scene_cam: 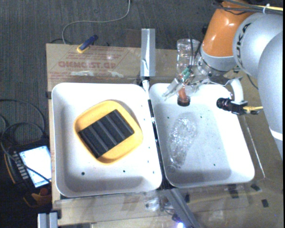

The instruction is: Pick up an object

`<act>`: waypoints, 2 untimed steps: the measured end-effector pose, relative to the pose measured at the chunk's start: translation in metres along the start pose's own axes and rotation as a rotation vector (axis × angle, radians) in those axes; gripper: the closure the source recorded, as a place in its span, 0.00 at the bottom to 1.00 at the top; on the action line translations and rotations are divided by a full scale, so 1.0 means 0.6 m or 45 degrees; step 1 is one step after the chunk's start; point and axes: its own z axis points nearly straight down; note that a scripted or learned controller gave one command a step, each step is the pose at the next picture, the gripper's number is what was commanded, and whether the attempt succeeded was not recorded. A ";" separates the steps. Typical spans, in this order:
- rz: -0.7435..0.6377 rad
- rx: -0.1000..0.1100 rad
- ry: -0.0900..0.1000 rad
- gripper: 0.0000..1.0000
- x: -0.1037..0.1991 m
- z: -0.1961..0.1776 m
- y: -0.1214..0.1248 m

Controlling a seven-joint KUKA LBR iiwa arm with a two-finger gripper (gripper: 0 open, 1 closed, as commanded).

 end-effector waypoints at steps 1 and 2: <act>-0.001 0.001 0.003 1.00 0.002 -0.013 0.000; 0.000 0.002 0.005 1.00 0.002 -0.027 0.000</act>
